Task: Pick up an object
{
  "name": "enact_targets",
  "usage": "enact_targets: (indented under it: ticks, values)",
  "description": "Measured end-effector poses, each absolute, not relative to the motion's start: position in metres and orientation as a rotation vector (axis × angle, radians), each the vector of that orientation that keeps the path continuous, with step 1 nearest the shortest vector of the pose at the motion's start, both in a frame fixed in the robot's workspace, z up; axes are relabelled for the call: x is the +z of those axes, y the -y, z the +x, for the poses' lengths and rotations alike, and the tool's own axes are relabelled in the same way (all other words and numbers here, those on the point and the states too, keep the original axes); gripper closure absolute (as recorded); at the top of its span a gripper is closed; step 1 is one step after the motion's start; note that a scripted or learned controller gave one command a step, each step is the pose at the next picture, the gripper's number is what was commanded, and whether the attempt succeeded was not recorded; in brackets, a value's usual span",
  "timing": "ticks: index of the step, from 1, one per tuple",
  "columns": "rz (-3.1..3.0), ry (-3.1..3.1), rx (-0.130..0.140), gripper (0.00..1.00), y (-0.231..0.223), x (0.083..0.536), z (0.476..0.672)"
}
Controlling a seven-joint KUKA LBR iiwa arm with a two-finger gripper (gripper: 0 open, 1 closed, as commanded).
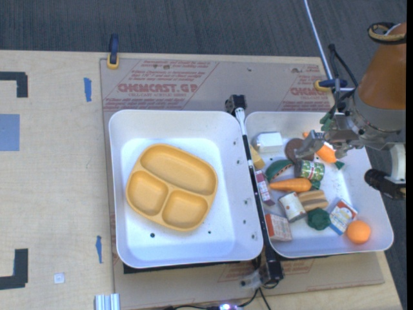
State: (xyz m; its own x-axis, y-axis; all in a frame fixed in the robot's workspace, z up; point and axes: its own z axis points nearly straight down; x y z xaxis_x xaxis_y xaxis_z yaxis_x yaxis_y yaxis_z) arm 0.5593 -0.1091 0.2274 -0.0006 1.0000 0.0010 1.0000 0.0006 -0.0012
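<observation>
Progress check: we'd say the pick isn't done yet. Our hand (pixel 330 141) hovers low over the right bin's (pixel 381 234) far edge, above the pile of toy food (pixel 303 192); honestly we can't tell if it's open, closed, or holding anything.

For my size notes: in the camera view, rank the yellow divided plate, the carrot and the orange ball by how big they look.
1. Yellow divided plate, by far the largest.
2. Carrot.
3. Orange ball, smallest.
</observation>
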Motion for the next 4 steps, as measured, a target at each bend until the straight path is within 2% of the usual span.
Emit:
enact_targets:
  ticks: [1, 2, 3, 4]
  values:
    - [-2.22, 2.22, 0.001, 0.0, 0.097, 0.102, 0.557]
    - [-2.225, 2.223, -0.004, 1.0, 0.098, 0.114, 0.559]
    - [-2.224, 2.225, -0.007, 1.0, 0.093, 0.087, 0.535]
    - [-2.225, 2.225, -0.006, 0.0, 0.093, 0.087, 0.535]
